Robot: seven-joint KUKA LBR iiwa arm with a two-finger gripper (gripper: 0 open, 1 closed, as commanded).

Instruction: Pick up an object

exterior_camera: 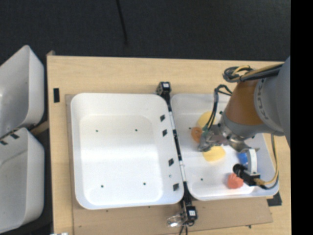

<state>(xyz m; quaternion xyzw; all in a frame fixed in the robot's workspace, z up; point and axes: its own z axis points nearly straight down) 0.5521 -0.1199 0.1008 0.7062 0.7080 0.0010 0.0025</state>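
the arm (254, 104) reaches over the right bin (188, 177) on the worktop (122, 75), and its tool (209, 142) sits low among a yellow piece (214, 154), a second yellow piece (205, 118) and a small orange piece (196, 133). i cannot tell how the tool is set or whether it has anything. a red piece (234, 181) lies near the bin's front right corner, and the left bin (120, 148) lies alongside.

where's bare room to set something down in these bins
The left white bin has open floor wall to wall. The right white bin is crowded: yellow pieces, an orange lump and a red block surround the pincer; only its near-left corner is bare.
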